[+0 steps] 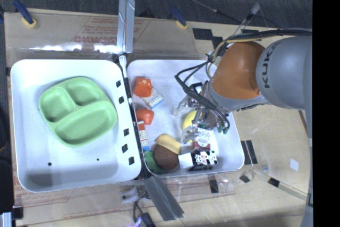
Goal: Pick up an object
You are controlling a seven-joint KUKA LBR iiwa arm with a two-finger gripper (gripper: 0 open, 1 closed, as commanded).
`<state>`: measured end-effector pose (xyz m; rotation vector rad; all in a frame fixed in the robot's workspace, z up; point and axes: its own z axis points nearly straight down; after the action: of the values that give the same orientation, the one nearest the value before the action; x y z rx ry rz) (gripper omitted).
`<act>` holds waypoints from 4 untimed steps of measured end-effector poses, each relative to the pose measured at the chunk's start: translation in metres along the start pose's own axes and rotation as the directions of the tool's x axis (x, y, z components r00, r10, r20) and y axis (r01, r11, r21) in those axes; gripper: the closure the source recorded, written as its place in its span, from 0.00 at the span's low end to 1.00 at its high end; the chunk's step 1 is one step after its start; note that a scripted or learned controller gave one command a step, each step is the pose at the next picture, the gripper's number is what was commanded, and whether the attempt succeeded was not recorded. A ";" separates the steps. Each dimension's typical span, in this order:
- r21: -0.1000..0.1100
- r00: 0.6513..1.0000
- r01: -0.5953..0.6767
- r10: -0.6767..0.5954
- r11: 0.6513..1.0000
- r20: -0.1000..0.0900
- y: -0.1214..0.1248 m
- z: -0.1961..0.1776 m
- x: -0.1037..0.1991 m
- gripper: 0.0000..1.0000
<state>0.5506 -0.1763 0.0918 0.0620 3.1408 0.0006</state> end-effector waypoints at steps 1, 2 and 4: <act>0.001 1.000 0.005 -0.005 1.000 0.005 0.001 -0.012 -0.002 1.00; 0.007 0.954 0.298 -0.298 0.954 0.010 -0.006 -0.164 -0.073 1.00; 0.000 0.936 0.352 -0.352 0.936 -0.002 -0.013 -0.080 -0.059 1.00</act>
<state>0.6095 -0.1919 0.1718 -0.5016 3.1034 0.0001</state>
